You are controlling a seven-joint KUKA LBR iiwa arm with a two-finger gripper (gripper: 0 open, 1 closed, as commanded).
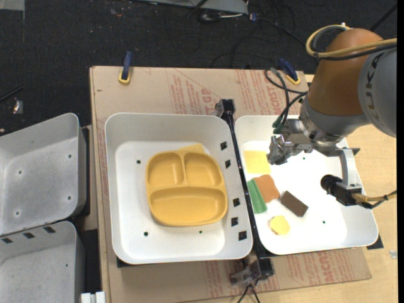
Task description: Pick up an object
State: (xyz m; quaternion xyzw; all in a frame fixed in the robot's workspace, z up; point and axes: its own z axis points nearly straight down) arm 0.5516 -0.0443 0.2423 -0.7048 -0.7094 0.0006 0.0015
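While the arm [353, 74] is reaching in over the right bin [353, 232], the left bin [126, 232] is holding a yellow tray [186, 189]. Its gripper [281, 149] is hanging just above a yellow slab [257, 161], with how it stands impossible to tell. Below are lying an orange block [267, 187], a green stick [257, 197], a brown block [294, 203] and a yellow lump [279, 225].

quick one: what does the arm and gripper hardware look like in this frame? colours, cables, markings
The arm is grey, with dark KUKA lettering partly cut off at the frame's edge. A rounded orange band sits above the wrist, and a thin yellowish cable loops over it. Black cables run from the bench edge toward the wrist. The gripper is a compact grey and dark metal block, too small to show any markings.
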